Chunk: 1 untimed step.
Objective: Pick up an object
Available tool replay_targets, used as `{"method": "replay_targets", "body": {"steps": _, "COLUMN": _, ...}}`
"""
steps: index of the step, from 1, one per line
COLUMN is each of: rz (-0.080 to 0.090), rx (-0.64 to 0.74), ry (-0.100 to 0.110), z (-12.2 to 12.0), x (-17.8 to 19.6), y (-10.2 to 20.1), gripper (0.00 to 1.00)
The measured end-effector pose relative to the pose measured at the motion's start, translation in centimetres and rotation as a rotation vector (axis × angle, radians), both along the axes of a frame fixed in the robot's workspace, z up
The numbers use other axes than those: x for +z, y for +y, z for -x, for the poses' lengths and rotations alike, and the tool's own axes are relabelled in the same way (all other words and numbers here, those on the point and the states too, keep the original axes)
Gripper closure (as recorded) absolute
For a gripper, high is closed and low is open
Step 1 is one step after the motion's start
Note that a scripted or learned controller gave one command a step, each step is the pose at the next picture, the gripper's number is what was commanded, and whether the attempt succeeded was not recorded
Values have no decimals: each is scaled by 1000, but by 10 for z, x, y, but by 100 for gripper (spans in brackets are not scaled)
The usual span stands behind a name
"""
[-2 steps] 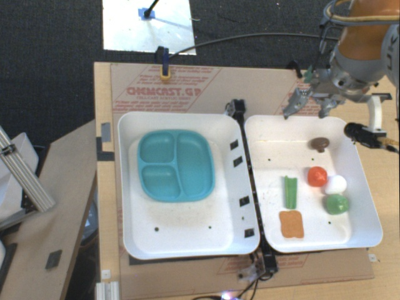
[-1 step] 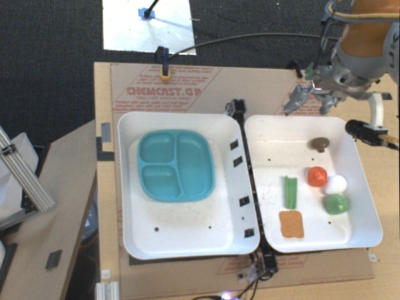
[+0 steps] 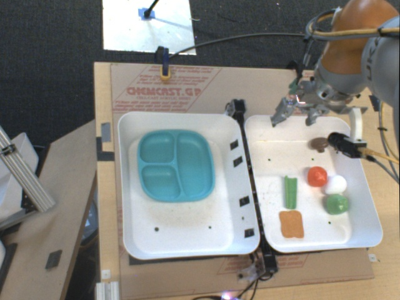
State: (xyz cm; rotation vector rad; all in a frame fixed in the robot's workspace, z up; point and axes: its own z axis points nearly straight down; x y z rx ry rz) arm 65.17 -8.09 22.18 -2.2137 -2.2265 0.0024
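Two shallow white bins are set side by side on the worktop (image 3: 106, 167). One teal divided plate (image 3: 175, 165), with three compartments, lies in the left bin (image 3: 181, 236). Six small things are counted in the right bin (image 3: 362, 230): one green stick (image 3: 290, 192), one orange slab (image 3: 291, 224), one red ball (image 3: 317, 176), one white ball (image 3: 337, 184), one green lump (image 3: 337, 204) and one brown disc (image 3: 319, 144). The red, white and green pieces are clustered close together. One claw (image 3: 297, 112) is seen above the right bin's far edge, fingers spread apart, nothing between them.
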Motion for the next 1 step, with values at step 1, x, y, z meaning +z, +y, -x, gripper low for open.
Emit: {"method": "replay_targets", "body": {"steps": 1, "rz": 0, "rx": -5, "ry": 0, "z": 9, "x": -52, "y": -6, "gripper": 0}}
